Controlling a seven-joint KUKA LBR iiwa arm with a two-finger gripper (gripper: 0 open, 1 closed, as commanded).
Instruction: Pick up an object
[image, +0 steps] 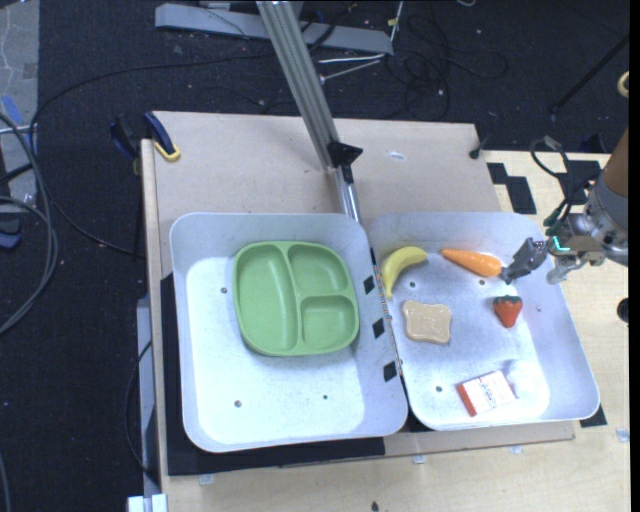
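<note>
The right bin (560, 340) holds a yellow banana (400, 265), an orange carrot (472, 262), a red strawberry with a green top (508, 311), a slice of toast (427, 322) and a small red and white box (487, 392). My gripper (535, 270) hangs over the bin's upper right part, just right of the carrot's tip and above the strawberry. Its fingers are spread open with nothing between them. One dark finger (520, 264) points down-left toward the carrot's end.
A green divided plate (297, 297) lies in the left bin (200, 400). A slanted metal pole (305, 80) rises behind the bins. The box sits near the right bin's front rim.
</note>
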